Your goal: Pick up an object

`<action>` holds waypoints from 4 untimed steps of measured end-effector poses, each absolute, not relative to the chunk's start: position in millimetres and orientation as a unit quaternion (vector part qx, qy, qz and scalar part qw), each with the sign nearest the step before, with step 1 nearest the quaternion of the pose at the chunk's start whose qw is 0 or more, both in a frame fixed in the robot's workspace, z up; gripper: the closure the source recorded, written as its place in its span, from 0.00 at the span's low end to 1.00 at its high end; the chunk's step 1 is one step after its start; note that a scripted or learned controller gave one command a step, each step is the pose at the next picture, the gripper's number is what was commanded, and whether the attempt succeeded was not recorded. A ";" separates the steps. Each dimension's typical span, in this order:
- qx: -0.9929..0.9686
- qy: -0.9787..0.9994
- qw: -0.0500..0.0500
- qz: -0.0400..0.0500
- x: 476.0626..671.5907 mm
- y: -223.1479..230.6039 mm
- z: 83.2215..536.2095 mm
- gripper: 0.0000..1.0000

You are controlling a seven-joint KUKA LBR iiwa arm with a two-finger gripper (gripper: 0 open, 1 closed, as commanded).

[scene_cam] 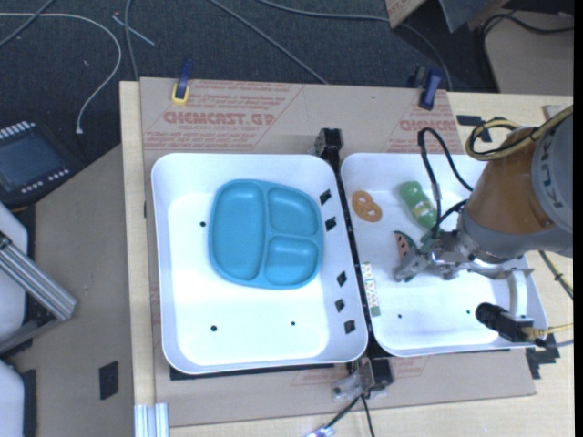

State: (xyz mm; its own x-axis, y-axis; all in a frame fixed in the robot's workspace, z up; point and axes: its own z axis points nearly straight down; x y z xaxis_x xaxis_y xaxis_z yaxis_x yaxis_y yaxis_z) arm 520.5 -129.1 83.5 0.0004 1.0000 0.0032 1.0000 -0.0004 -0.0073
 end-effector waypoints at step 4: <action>-0.707 -0.708 -0.002 -0.002 524.4 -125.4 204.0 1.00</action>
